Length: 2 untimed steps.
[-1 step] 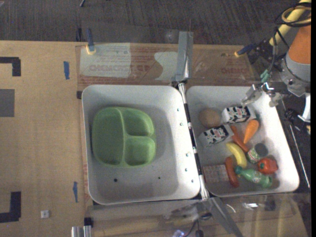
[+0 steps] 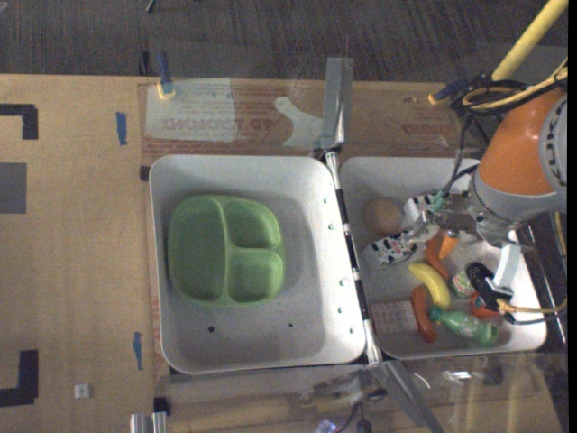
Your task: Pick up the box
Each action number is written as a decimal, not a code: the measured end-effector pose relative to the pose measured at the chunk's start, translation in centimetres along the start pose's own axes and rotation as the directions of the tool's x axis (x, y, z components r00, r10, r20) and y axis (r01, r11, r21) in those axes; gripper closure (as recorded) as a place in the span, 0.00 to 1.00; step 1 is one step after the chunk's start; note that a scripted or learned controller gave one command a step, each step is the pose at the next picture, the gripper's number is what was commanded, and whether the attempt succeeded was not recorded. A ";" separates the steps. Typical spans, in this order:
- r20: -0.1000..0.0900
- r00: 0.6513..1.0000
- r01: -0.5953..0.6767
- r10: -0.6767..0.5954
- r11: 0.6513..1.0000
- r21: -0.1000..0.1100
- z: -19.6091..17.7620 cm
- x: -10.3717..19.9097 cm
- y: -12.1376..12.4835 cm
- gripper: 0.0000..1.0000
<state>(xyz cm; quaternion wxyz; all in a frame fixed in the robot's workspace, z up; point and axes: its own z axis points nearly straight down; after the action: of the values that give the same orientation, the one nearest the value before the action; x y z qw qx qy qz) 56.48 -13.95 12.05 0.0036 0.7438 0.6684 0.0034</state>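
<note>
A flat pale box (image 2: 393,315) with reddish print lies at the front left of the right bin (image 2: 356,188). My gripper (image 2: 442,216) hangs over the middle of that bin, above an orange carrot (image 2: 439,247) and just right of a black-and-white spotted item (image 2: 395,246). It is well behind the box and apart from it. The grey wrist and orange band (image 2: 523,152) come in from the right and hide the bin's back right part.
Also in the right bin are a brown ball (image 2: 383,215), a yellow banana (image 2: 432,283), a red sausage-shaped toy (image 2: 422,316) next to the box, and a green bottle (image 2: 465,326). The left bin (image 2: 261,341) holds a green divided plate (image 2: 225,249).
</note>
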 end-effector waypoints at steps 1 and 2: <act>0.001 0.998 -0.067 0.067 0.998 -0.015 1.3 2.6 7.8 0.00; 0.000 0.998 -0.061 0.061 0.998 0.015 -1.7 4.8 0.1 0.00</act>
<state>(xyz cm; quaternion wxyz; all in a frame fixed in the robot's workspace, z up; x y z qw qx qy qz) 57.03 -9.16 13.73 -0.0019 0.7639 0.6454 -0.0014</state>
